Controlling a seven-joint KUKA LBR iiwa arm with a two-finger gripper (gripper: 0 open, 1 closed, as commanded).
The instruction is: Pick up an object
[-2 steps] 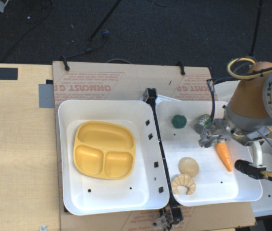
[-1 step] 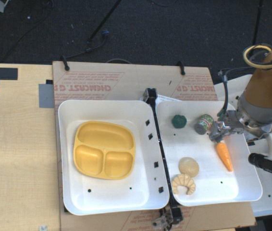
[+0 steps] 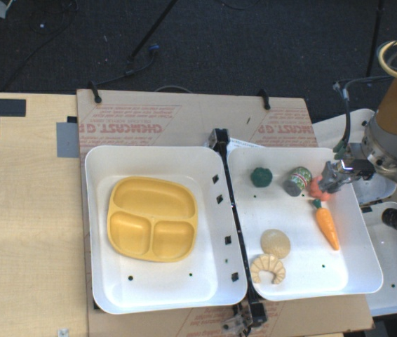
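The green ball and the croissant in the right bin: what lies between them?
In the camera view, the stretch between the green ball and the croissant is mostly bare bin floor, until a round beige cookie just above the croissant.

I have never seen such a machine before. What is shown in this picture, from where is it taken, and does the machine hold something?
The picture comes from one fixed camera above a bench, looking down at a slant. The grey and orange shape at the right is a robot arm; its two-finger gripper is its "hand". On the bench stand two shallow white bins. The left bin holds a yellow divided plate. The right bin holds toy foods: a green ball, a small can, a carrot, a round beige piece and a croissant. The gripper is low over the right bin, beside the can and just above the carrot's top. I cannot tell whether it holds anything.
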